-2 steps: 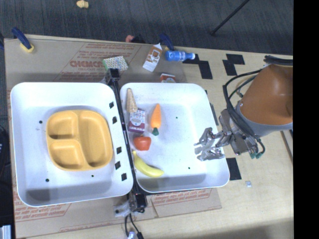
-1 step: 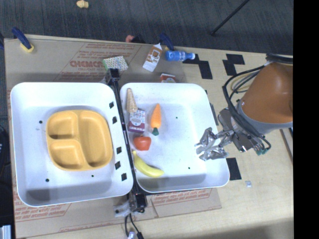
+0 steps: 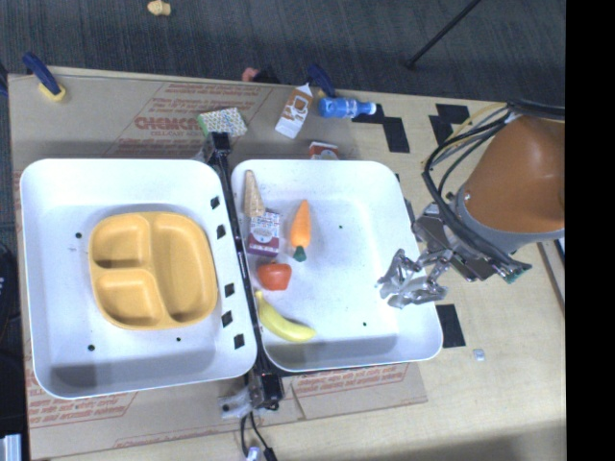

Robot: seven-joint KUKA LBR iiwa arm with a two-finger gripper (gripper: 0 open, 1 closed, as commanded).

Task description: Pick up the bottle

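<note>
Lying nearest in the right bin [image 3: 413, 339], a banana [image 3: 282, 323] rests close to the divider between the two bins, with a red tomato [image 3: 275, 276] just beyond it. At that bin's right rim hangs the gripper [image 3: 404, 284], its metal fingers low over the white floor with nothing visible between them; whether they are spread or closed I cannot tell. The grey arm with its orange band [image 3: 514, 185] reaches in from the right, cables looping over it.

In the left bin [image 3: 48, 353] sits a yellow divided plate [image 3: 152, 267], roughly at its middle.

Farther in the right bin, a carrot [image 3: 301, 227] lies with its green tip pointing near, beside a small snack packet [image 3: 264, 233], and an ice-cream cone [image 3: 252, 195] lies just past the packet along the divider.

Beyond the bins, on the cardboard-covered bench [image 3: 115, 123], a small carton [image 3: 294, 111] lies tilted, and a patterned green packet [image 3: 222, 121] sits to its left. The bottle [image 3: 344, 109], blue and lying on its side, rests outside both bins just right of the carton, well apart from the gripper.

A blue clamp [image 3: 43, 75] holds the far left corner.
</note>
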